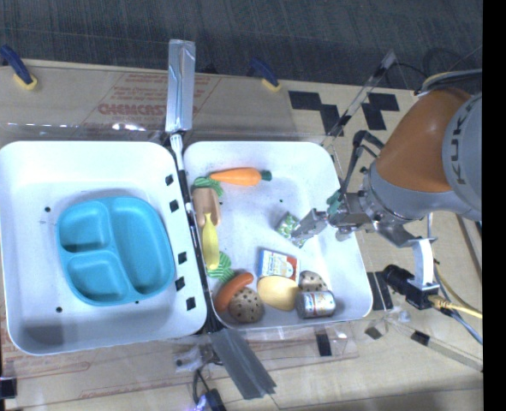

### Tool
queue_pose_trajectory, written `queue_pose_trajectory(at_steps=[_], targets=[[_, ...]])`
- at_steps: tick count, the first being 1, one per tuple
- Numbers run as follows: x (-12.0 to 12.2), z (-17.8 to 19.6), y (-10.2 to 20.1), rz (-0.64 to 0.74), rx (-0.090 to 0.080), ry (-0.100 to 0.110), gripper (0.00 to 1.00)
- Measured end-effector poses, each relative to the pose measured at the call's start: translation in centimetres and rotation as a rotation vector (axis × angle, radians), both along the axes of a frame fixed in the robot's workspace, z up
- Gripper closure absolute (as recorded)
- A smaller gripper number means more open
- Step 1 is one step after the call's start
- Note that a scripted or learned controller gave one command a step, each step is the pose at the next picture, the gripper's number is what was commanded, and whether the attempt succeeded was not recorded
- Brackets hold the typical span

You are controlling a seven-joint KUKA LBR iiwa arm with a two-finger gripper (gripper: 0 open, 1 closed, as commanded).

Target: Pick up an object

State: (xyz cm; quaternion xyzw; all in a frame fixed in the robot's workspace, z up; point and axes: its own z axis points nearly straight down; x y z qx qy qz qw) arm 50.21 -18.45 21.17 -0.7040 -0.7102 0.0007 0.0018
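Camera view: green obj (288, 224) just left of gripper (308, 227), right bin (348, 255).

A: What sort of place is this?
B: A robotics lab. The desk (321, 101) is plain board, and two shallow white bins sit on it, fixed with blue clamps (20, 68) at ten and twelve o'clock.
A: Anything else that says lab?
B: A grey arm with an orange band (419, 139) reaches in at three o'clock, and loose cables (458, 308) trail at four o'clock. Black marker squares (321, 105) are printed at one o'clock.
A: And the contents?
B: Toy food (235, 176) in the right bin (312, 157), a blue divided tray (114, 248) in the left bin (21, 229): test props, not a kitchen
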Motion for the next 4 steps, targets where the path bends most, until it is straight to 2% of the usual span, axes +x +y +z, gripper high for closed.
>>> queue_pose_trajectory(at_steps=[1,2,3,4], targets=[[7.8,-2.7,-1.4,0.104,0.000,0.000,0.00],[8.5,-12.0,-2.3,0.129,-0.001,-0.003,0.00],[8.6,-10.9,-2.3,0.133,-0.001,-0.002,1.00],[1.3,-10.4,-2.6,0.235,-0.001,-0.003,1.00]])
